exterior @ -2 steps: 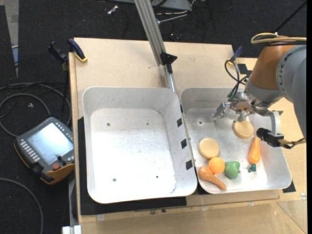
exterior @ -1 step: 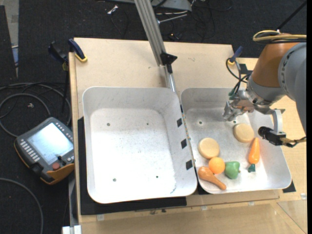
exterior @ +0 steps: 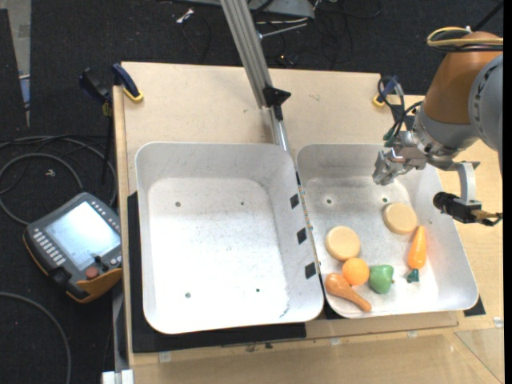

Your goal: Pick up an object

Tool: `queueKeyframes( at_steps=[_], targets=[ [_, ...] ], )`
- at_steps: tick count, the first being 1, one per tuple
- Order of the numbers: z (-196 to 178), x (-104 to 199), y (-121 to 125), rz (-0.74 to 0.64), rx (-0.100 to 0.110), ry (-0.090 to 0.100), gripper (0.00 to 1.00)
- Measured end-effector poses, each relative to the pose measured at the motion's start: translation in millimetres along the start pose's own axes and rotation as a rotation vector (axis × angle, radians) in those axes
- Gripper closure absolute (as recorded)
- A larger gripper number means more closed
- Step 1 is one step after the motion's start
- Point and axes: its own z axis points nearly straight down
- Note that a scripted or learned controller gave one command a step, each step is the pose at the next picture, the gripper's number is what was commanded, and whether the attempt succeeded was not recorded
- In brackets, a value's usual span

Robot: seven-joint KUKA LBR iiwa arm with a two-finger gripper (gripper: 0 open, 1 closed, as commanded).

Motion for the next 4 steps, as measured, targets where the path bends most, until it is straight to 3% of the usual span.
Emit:
queueKeyframes(
  at_steps=[1,2,4],
  targets=[
    [-54.8,-5.4,11.2,0.0,-0.002,-0.001,1.0],
    [-72.1,-5.3,12.4,0.0,0.002,0.0,1.0],
    [-72.6,95.0,25.4,-0.005,0.005,0.002,1.0]
  ],
)
